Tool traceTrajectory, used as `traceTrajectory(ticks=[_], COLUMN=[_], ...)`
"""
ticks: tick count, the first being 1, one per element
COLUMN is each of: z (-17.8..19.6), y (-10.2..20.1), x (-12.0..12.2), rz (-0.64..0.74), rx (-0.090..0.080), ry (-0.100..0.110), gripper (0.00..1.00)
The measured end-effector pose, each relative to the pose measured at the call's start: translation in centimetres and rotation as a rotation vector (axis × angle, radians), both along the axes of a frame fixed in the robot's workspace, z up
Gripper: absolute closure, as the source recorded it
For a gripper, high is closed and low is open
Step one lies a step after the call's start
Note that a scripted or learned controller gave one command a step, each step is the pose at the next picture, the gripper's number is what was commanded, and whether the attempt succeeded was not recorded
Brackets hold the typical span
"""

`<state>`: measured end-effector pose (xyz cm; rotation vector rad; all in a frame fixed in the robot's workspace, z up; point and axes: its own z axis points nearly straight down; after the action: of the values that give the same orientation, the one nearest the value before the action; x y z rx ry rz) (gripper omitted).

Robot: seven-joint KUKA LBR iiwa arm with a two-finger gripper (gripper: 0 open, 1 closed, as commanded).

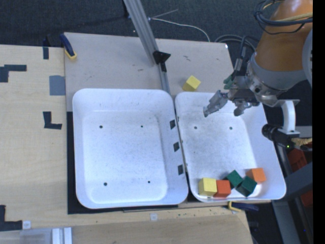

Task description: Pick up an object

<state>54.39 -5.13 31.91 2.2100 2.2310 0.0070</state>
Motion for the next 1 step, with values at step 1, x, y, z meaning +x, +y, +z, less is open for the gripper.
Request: traceTrajectory(ticks=[1], z=[-0.33], y=[-0.43], x=[-0.07], rz=[-0.007], rx=[-0.002], ry=[0.005], gripper=[0.0])
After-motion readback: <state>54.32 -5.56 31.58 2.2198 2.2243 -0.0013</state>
